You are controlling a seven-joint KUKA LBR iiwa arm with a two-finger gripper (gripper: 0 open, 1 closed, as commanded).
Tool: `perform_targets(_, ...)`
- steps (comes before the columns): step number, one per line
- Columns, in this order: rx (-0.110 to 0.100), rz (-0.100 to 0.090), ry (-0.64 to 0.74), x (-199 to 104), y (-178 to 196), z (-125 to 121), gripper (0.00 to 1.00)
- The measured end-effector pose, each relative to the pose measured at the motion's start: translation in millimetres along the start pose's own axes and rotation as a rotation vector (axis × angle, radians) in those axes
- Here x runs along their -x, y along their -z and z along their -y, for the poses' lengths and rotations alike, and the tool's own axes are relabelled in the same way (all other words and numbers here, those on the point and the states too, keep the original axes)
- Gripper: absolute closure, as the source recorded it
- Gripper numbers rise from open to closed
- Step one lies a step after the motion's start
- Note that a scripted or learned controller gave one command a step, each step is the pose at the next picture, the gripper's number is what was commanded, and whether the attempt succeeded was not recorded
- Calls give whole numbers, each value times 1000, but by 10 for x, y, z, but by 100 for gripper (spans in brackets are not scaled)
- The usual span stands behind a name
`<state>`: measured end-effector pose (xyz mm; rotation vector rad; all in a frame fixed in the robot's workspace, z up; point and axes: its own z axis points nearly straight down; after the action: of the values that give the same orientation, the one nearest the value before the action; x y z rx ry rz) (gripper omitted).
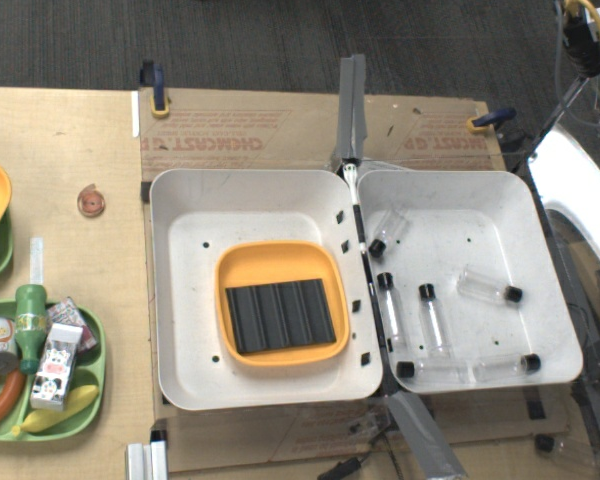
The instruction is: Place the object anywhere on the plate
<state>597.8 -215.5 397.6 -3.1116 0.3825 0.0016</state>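
Dark grey ribbed carpet point(280, 18) covers the floor along the top of the view. Below it lies the pale wooden table point(60, 148), its surface evenly lit with soft shadows. A sheet of brown printed cardboard point(250, 133) is spread on the table, held at its far corners by a blue-and-yellow clamp point(155, 93) on the left and another clamp point(490, 121) on the right. A grey metal bar point(352, 108) stands between them.
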Motion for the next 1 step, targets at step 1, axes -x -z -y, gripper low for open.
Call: perform_targets(1, -3, -2, 46, 706, 429, -230, 0)
